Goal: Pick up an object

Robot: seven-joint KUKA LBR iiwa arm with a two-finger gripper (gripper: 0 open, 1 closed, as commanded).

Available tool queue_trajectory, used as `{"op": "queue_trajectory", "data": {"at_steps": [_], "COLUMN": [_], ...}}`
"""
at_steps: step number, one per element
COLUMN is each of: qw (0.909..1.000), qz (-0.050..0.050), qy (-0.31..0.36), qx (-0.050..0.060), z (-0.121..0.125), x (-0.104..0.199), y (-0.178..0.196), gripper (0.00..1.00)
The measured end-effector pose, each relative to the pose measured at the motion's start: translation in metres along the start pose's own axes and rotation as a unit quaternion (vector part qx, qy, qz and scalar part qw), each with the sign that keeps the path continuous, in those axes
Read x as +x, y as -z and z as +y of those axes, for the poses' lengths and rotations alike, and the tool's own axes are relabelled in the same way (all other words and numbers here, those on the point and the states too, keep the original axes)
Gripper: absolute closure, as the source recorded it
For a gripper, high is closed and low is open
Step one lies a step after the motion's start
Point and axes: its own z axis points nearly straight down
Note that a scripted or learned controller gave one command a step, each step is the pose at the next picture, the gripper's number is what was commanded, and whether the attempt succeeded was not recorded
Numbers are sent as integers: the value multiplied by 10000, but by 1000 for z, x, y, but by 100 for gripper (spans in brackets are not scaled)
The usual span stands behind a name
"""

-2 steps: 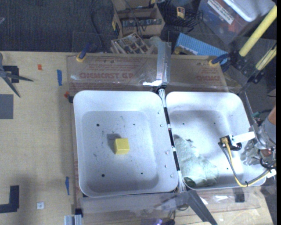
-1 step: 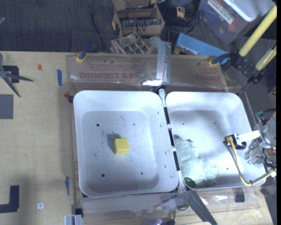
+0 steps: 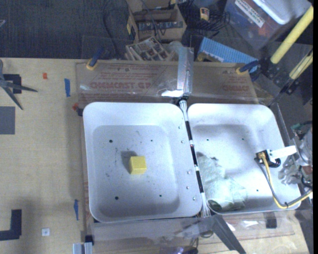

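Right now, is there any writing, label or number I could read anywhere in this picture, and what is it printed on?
None of it can be read for certain.
Clear panel behind the left bin: a line of reddish capital letters, too blurred to read.
Clear panel behind the right bin: reddish letters, also blurred.
White label at top right: dark print, too small.
The yellow block shows no marking.

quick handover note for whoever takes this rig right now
Gripper: at the right edge of the right bin; whether its fingers are open or shut cannot be told, and nothing is seen held.
Yellow block: lying near the middle of the left bin.
Crumpled pale cloth: in the right bin, against its left wall and front.
Done: no pick yet.
Left: grasp and lift one object.
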Motion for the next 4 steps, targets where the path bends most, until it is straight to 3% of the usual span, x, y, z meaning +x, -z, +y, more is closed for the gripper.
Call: {"op": "queue_trajectory", "data": {"at_steps": [1,2,4], "qw": [10000,10000,10000], "qz": [12,11,-2], "qy": [3,7,16], "qx": [-7,-9,-9], "z": [0,-24,-24], "x": [28,5,6], "y": [46,117,136], "gripper": [100,100,100]}}
